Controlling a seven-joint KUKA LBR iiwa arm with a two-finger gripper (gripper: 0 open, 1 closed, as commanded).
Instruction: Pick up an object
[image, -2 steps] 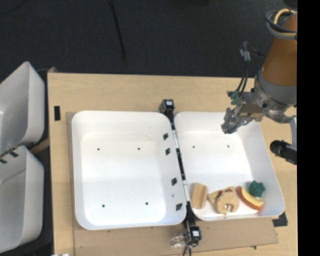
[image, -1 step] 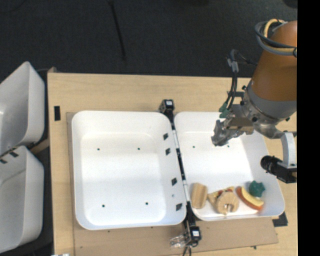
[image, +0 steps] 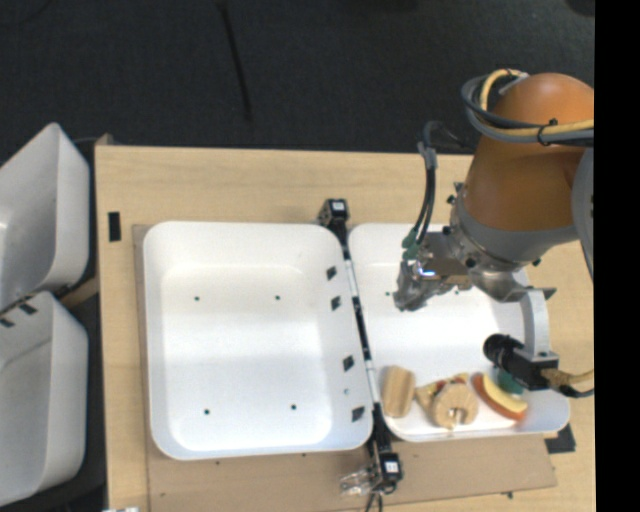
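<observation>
My gripper (image: 412, 294) hangs over the back left part of the right bin (image: 375, 250), under the orange and grey wrist. Several small things lie along that bin's front edge, apart from the gripper. They are a tan wooden block (image: 397, 390) at the left, a pale brown toy piece (image: 447, 401) in the middle, and a red and yellow apple slice (image: 501, 399) at the right. A small green bit (image: 516, 381) shows just behind the slice. The arm hides part of the bin's right side.
The left white bin (image: 160, 330) lies beside the right one, with black clips (image: 350, 363) along the rim they share. Pale wooden bench (image: 250, 180) surrounds both bins. White moulded shapes (image: 40, 210) stand off the bench at the far left.
</observation>
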